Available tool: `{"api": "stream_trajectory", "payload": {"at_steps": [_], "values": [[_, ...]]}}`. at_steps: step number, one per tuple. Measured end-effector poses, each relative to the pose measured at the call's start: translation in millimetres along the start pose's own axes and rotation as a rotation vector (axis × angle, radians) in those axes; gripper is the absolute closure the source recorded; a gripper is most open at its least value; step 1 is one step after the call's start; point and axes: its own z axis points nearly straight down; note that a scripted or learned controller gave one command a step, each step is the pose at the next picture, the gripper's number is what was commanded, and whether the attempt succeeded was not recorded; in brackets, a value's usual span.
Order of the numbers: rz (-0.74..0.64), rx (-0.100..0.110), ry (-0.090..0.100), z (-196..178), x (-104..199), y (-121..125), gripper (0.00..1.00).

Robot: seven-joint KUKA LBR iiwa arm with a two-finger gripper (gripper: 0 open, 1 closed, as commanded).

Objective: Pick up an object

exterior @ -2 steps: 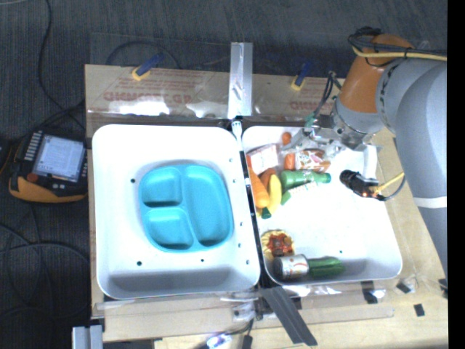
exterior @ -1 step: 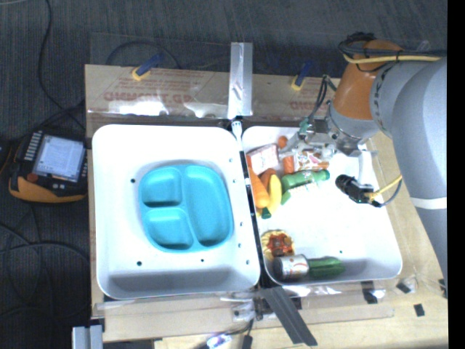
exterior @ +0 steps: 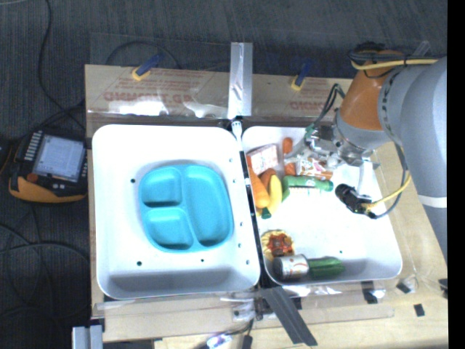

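My gripper reaches down into the far part of the right bin, under the orange band of the arm. It hangs just above a red and white packet and a long green vegetable. To the gripper's left lie a small orange piece, a red and white pouch, an orange carrot and a yellow banana. A metal can, a green cucumber and a red and yellow food piece lie at the near edge.
The left bin holds a blue divided tray. A black plug on a yellow cable hangs over the right bin near the gripper. A handheld pendant lies on the floor to the left.
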Motion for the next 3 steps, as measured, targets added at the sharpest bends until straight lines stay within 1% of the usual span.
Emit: {"api": "stream_trajectory", "payload": {"at_steps": [1,2,3], "values": [[-0.064,0.001,-0.001,-1.6,-39.0,-26.0,0.00],[-0.098,0.024,-0.007,5.6,-36.0,-60.0,0.00],[-0.191,0.049,-0.007,16.1,16.4,-65.4,0.00]]}}
